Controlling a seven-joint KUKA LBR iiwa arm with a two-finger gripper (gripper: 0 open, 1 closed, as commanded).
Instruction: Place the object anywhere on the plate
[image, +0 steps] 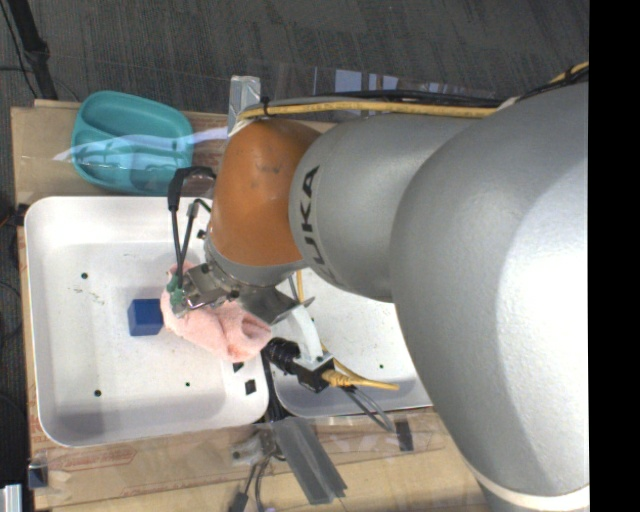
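Observation:
A small blue cube (145, 317) lies on the floor of the left white bin (80, 390), just left of a pale pink plate (222, 332). The plate sits at the bin's right side, and its upper part is hidden under the arm. My gripper (186, 292) is low over the plate's left edge, a little right of and above the cube. The wrist and the orange band (258, 195) cover most of it from above. I see nothing held in it.
The grey arm (450, 250) covers nearly all of the right bin (365, 335), and cables hang at its front edge. A teal plastic object (128, 140) lies on the bench behind the left bin. The left bin's floor left of the cube is bare.

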